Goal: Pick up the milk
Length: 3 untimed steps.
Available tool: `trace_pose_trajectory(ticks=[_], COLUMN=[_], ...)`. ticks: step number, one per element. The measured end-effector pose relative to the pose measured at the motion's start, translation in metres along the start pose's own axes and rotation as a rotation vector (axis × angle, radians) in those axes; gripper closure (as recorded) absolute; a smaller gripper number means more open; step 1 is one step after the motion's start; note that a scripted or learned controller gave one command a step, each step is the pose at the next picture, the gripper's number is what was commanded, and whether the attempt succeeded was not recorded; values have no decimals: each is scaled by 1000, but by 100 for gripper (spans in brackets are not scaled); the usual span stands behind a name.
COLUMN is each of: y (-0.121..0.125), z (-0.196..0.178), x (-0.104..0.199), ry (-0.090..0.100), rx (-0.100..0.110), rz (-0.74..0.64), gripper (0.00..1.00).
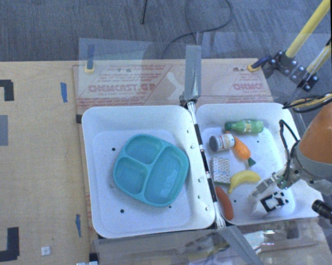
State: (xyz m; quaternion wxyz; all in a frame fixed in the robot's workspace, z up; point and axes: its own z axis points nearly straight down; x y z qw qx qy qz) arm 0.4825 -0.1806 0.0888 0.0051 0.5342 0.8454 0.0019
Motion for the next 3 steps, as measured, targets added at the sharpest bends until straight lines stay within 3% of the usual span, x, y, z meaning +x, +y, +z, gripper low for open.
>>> trace_pose_trajectory(ticks=[1, 2, 3], y=[-6, -6, 18], z=[-31, 0, -1], x=[-6, -9, 37], ry=[4, 5, -2], rx=[6, 4, -1], rz=[55, 153, -114], gripper=[0, 0, 0])
